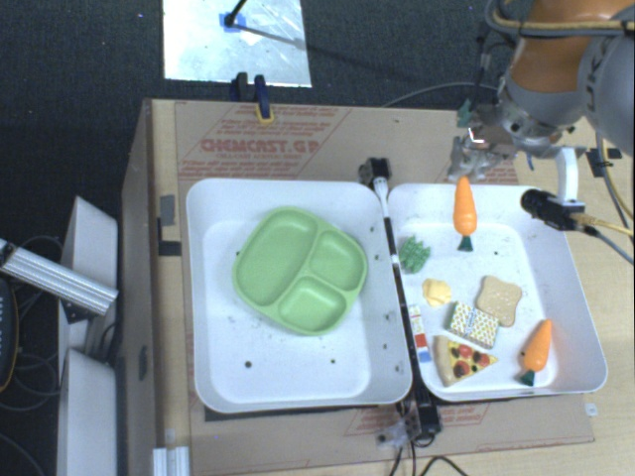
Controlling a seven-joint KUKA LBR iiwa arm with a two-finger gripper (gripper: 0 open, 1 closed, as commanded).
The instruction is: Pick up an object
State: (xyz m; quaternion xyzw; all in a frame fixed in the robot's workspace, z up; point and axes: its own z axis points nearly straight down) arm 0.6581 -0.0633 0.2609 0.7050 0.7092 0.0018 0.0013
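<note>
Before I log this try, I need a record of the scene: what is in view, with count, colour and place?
bins: 2, white, side by side on the bench
plate: 1, green, three sections, left bin
carrots: 2, orange, right bin, far edge and near right corner
broccoli: 1, green, right bin, beside the divider
toast: 1, tan, right bin
pizza slice: 1, right bin, near edge
yellow piece: 1, right bin, middle
checkered piece: 1, between toast and pizza slice
gripper: 1, grey, above the far carrot

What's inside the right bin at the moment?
Right bin: two carrots, broccoli, bread slice, pizza slice, cracker, yellow piece. Nothing looks covered.
</note>
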